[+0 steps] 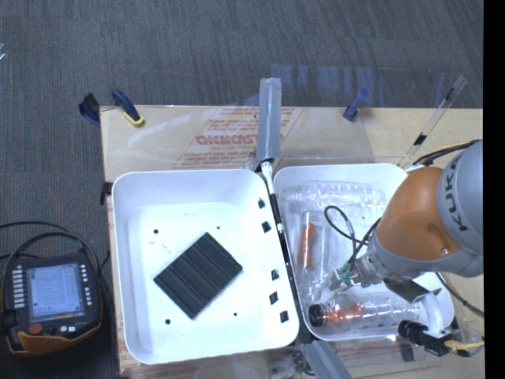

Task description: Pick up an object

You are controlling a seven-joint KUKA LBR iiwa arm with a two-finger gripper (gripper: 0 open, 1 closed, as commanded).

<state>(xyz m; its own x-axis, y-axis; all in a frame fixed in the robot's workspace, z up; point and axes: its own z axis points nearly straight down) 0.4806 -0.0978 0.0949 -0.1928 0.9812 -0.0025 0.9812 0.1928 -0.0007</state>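
Clear plastic bottles lie in the right white bin. The gripper hangs low above them; next it must grab one.

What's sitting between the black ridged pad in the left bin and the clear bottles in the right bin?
In the camera view, between the black ridged pad and the clear bottles lie bare white bin floor, then the two bins' touching rims with a row of small black clips.

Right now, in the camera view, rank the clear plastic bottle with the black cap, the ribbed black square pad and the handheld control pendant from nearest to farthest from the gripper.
From the gripper:
1. Clear plastic bottle with black cap, right bin, just below.
2. Ribbed black square pad, left bin.
3. Handheld control pendant, floor, far left.
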